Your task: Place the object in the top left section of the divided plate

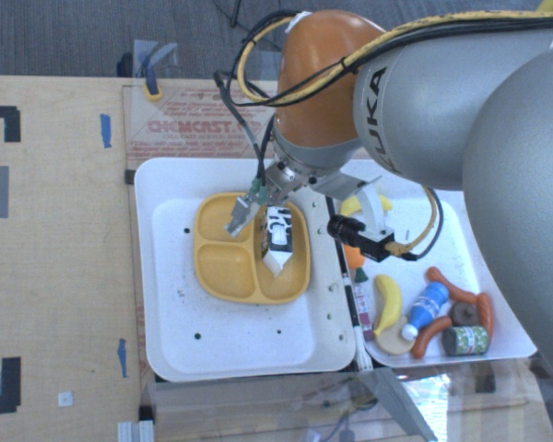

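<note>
Grey arm (461,109) with orange band reaches in from the right, over the left bin (166,339) on the desk (46,247). Gripper (246,208) hangs above the yellow divided plate (223,279), over its upper left section; fingers (237,217) point down toward that section, how far apart cannot be told, nothing seen between them. Small white carton (277,238) with dark print lies in the plate's right section, just beside the gripper. Right bin (507,334) holds a banana (387,302), blue bottle (428,306), sausages (456,288), a can (466,341).
</note>
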Motion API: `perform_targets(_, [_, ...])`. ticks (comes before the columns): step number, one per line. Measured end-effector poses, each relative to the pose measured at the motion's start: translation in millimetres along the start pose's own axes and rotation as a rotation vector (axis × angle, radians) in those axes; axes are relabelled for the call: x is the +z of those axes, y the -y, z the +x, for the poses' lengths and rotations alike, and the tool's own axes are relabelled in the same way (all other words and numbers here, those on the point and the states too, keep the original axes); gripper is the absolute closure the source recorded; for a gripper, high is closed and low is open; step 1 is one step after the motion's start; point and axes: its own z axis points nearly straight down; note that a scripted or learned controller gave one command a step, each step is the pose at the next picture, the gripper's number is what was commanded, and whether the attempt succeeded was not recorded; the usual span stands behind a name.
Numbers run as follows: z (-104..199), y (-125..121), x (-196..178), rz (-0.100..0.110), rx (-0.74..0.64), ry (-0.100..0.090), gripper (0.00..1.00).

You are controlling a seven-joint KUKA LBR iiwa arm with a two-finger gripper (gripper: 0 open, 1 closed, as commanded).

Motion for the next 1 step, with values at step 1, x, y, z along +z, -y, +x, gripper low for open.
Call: perform_targets(1, [5.5, 58.2, 71.8, -0.024, -0.052, 0.01, 0.0])
